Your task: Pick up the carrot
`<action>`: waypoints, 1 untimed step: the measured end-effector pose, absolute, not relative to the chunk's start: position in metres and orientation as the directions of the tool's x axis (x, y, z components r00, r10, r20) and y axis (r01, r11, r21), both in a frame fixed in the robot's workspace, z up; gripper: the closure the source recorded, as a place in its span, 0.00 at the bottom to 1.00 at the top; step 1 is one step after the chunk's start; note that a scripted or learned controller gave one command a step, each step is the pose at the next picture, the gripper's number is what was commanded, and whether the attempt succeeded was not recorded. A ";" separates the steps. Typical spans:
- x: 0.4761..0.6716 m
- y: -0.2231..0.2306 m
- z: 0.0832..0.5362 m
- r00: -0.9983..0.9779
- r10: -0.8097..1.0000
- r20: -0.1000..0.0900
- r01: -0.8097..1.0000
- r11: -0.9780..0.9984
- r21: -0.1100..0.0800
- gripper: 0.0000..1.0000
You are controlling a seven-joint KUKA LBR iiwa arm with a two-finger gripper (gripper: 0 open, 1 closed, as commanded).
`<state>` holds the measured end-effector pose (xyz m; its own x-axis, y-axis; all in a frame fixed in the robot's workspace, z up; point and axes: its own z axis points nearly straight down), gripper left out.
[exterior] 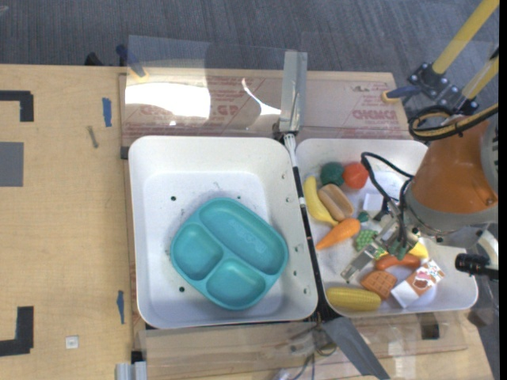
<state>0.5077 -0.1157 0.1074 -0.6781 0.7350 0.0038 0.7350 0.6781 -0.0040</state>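
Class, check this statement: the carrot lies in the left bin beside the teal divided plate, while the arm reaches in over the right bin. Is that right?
Not quite. The carrot lies in the right bin, among the other toy foods, not in the left bin with the teal divided plate. The arm does reach in over the right bin, as the camera view shows.

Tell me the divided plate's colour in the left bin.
Teal, seen in the camera view: the divided plate.
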 end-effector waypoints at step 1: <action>0.539 -0.095 0.085 -0.710 0.705 -0.005 0.705 0.710 0.004 0.00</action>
<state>0.5393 -0.0948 0.0853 -0.7096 0.7046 -0.0048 0.7046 0.7096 0.0035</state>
